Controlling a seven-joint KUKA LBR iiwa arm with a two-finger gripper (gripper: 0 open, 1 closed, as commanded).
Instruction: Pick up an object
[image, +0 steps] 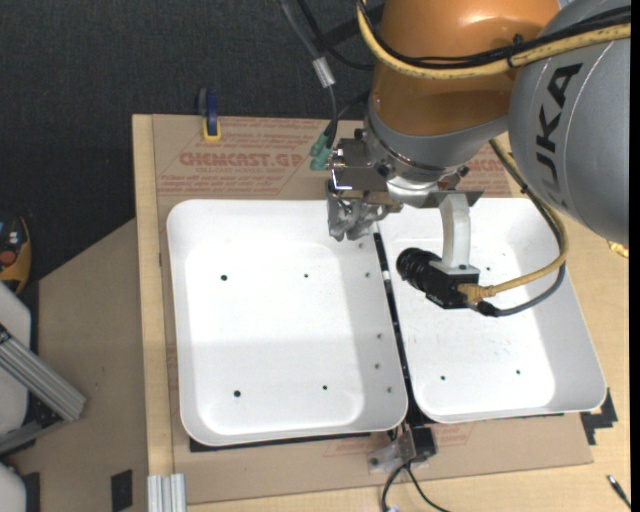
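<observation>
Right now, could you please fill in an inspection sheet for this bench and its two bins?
Surface: brown board printed with red lettering, bearing left bin and right bin side by side.
Job's things: nothing seen in either bin.
Clutter: blue-and-yellow clamp at the board's far edge.
Gripper: gripper low over the far end of the seam between the bins; nothing seen in it.
Cables: yellowish hose looping from a black fitting over the right bin.
Surroundings: dark floor; metal rail at left.
</observation>
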